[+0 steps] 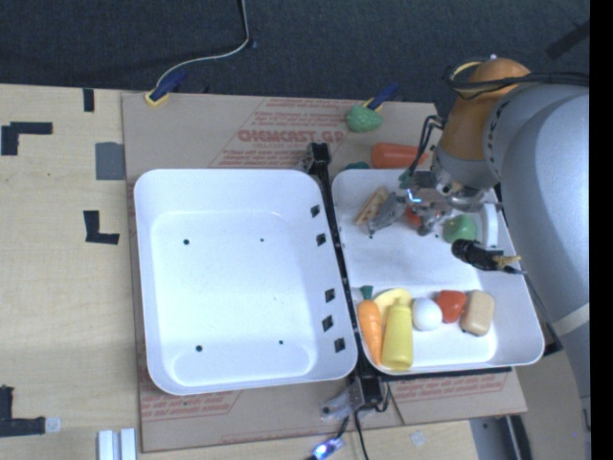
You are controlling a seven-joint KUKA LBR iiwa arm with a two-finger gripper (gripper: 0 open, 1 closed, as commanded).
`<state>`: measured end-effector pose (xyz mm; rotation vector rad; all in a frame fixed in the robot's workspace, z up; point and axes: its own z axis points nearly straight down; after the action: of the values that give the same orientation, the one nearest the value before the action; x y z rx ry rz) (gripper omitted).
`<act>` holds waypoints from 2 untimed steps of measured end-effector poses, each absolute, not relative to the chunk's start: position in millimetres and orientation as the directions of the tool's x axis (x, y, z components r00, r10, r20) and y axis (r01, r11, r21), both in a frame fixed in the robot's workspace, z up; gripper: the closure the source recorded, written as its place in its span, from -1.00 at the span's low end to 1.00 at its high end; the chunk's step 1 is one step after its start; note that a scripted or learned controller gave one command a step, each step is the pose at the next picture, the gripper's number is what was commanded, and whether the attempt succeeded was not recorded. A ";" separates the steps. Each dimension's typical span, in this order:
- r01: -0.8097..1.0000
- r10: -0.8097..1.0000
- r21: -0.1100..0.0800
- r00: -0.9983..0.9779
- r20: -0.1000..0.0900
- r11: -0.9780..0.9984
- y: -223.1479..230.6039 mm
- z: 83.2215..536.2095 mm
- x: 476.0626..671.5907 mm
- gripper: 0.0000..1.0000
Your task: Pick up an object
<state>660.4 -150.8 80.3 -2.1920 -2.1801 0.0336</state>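
The tool (421, 204) hangs low in the right white plastic bin (512, 357), just beside a small red piece (414, 218) and a smooth green round toy (461, 228). How it is set I cannot tell. So crowded, it could nudge either aside and come up bare.

One camera hangs above the bench, looking down at a slant on the left bin (230, 286). The right bin (498, 348) sits just beside it, and the arm (541, 180) enters beyond that.
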 end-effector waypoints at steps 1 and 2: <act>0.999 1.000 -0.033 0.004 0.015 -0.004 -190.9 88.2 662.6 -1.00; 1.000 1.000 0.000 -0.007 0.026 0.007 -210.7 108.0 640.1 -1.00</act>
<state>640.1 -210.7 108.0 -2.2003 -2.2158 -0.0285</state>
